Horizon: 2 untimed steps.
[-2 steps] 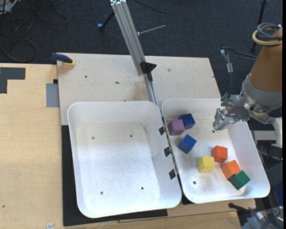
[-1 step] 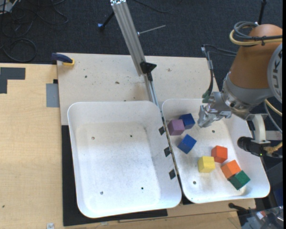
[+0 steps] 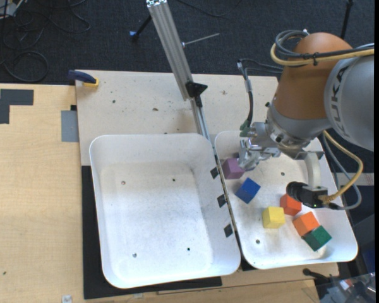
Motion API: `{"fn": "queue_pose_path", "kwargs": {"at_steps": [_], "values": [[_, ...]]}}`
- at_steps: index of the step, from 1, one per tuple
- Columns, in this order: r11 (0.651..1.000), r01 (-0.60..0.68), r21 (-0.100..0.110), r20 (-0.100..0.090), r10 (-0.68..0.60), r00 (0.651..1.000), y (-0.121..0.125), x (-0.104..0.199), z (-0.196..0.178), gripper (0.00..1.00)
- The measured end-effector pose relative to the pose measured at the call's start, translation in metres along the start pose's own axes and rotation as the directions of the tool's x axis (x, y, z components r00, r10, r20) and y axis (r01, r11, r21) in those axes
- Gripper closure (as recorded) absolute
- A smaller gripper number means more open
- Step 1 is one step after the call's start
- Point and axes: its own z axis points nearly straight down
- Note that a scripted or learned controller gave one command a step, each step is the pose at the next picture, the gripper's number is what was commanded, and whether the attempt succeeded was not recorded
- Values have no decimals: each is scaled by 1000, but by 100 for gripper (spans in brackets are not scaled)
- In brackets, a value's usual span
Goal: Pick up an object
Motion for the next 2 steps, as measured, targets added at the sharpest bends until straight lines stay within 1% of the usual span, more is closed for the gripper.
{"fn": "queue_pose_path", "kwargs": {"at_steps": [1, 2], "values": [[1000, 0, -2, 1, 0, 1000, 24, 55, 16, 100], [1000, -2, -4, 2, 2, 1000, 49, 97, 26, 100]]}}
